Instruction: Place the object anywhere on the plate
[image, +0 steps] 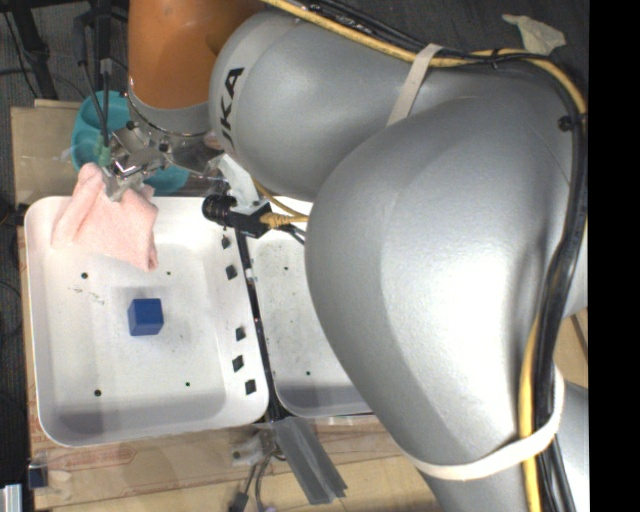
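A pink cloth (108, 222) hangs bunched over the back left corner of the left bin (60, 400). Its top edge is pinched between the fingers of my gripper (122, 172), which is shut on it. Just behind the bin's far rim sits a teal plate (92, 122), partly hidden by the wrist and the orange band (175, 50). The gripper hovers at the plate's near edge, and most of the cloth droops over the bin rather than over the plate.
A small blue cube (146, 315) lies on the left bin's floor, in front of the cloth. The arm's bulky grey body (440, 270) covers most of the right bin (300, 380). A black cable runs along the divider between the bins.
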